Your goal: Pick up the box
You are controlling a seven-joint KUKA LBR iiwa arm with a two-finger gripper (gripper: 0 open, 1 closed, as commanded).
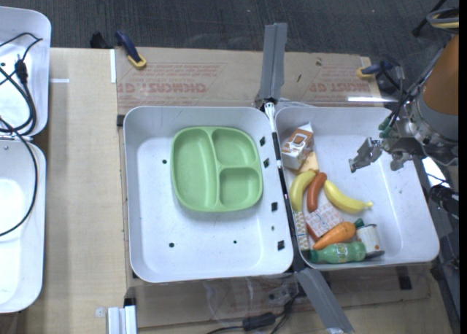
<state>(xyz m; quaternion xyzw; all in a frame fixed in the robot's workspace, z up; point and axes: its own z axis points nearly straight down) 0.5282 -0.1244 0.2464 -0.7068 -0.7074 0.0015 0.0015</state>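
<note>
Hovering over the right bin (408,179), my end effector (363,156) was empty, state unclear; I needed to move left, squarely above the carton box (298,146).

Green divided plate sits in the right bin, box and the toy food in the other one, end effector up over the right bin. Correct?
Not quite. The camera view shows the green divided plate in the left bin, not the right one. The box and the toy food lie in the right bin, and the end effector is over that right bin, apart from the box.
</note>
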